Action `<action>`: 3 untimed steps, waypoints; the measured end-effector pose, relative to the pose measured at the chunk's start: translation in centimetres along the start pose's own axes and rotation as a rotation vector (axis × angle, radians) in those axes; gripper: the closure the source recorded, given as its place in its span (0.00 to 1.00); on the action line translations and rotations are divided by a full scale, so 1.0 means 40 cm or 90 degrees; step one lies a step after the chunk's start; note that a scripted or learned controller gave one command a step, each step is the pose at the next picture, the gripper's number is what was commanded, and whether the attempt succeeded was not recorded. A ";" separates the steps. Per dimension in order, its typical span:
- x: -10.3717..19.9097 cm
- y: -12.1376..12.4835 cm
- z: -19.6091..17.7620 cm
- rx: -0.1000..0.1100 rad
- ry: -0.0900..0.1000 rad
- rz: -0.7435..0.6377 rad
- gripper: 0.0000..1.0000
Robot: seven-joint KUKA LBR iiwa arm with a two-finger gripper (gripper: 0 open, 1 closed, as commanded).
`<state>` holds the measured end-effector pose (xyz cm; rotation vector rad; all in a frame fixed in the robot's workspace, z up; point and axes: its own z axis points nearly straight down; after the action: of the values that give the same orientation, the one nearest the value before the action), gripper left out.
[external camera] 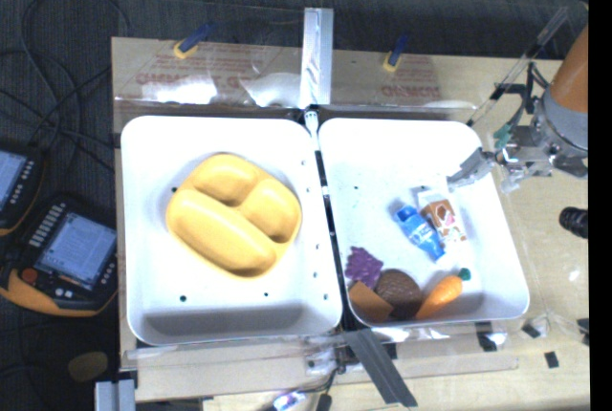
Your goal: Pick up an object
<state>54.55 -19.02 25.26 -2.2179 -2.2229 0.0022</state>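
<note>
Several small objects are lying in the right bin [337, 208], any of them a candidate for picking: a blue packet [421, 233] and a red-and-white snack packet [444, 220] are sitting just beside each other near the bin's middle, while a carrot [441, 295], a brown chocolate-looking lump [396, 286], an orange wedge [369, 301] and a purple bunch of grapes [362, 262] are crowding its near edge, touching one another, likely because the bin floor is sloping them into that corner. The two packets, lying apart from the cluster, are looking like the easier targets. The gripper [470, 168] is hovering over the right bin's far right corner, above and to the right of the packets, carrying nothing that can be seen; whether it is spread or closed cannot be told at this slant. The grey arm [572, 118] is reaching in past the right bin's far side. Left of the right bin, the left bin [143, 208] is holding one large yellow lump [233, 213], resembling dough or a soft toy, well away from the gripper.
</note>
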 end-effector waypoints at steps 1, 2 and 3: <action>0.087 0.006 0.311 -0.010 -0.003 0.055 0.00; 0.076 0.034 0.354 -0.032 -0.018 -0.153 0.00; 0.033 -0.012 0.354 -0.043 -0.018 -0.198 0.00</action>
<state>54.03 -17.71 11.11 -1.8857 -2.5940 -0.0437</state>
